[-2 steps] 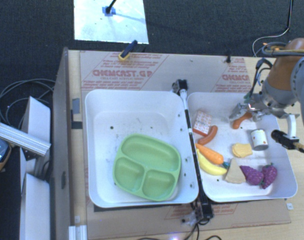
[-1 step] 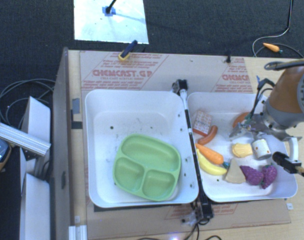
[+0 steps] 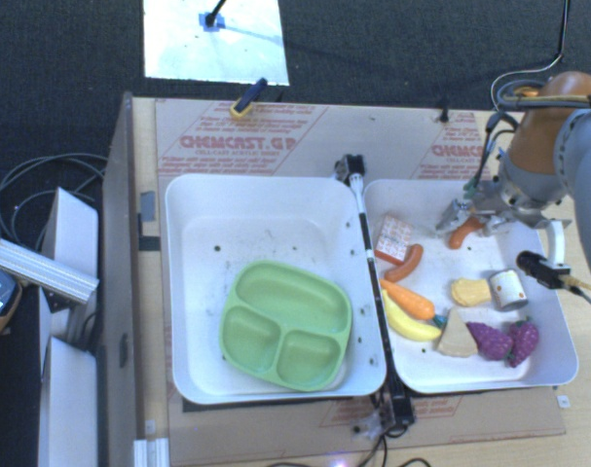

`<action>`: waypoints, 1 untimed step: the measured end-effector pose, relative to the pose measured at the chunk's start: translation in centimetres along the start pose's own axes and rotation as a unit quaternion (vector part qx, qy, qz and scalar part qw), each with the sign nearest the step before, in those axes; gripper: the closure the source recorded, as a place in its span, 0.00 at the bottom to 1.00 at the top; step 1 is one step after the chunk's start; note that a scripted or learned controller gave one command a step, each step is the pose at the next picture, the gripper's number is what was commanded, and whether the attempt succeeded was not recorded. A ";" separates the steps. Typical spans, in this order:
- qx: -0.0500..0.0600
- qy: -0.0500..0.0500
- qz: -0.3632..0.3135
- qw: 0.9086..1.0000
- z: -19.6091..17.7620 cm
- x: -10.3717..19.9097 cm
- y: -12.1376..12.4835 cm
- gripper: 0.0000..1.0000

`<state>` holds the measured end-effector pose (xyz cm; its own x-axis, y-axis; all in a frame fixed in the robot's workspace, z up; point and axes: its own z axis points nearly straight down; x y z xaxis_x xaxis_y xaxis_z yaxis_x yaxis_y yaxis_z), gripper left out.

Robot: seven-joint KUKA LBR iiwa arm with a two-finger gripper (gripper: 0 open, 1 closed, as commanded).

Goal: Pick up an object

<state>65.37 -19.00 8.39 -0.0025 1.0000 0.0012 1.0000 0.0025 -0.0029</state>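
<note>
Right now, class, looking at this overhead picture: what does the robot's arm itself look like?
The grey, rounded metal arm carries an orange band above its wrist. Thin grey cables loop over its top, and more wiring runs down beside the small metallic two-finger gripper.

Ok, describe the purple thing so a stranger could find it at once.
Look in the right-hand white bin, at its near right corner. The bunch of purple grapes lies there, beside a tan wedge. It is the one purple, knobbly item among orange and yellow pieces.
</note>
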 end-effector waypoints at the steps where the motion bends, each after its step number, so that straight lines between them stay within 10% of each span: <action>1: -0.004 -0.002 -0.002 1.000 -1.2 -0.1 0.2 1.00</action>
<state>65.57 -19.06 9.61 -0.0070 1.0000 -0.0027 1.0000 0.0070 0.0049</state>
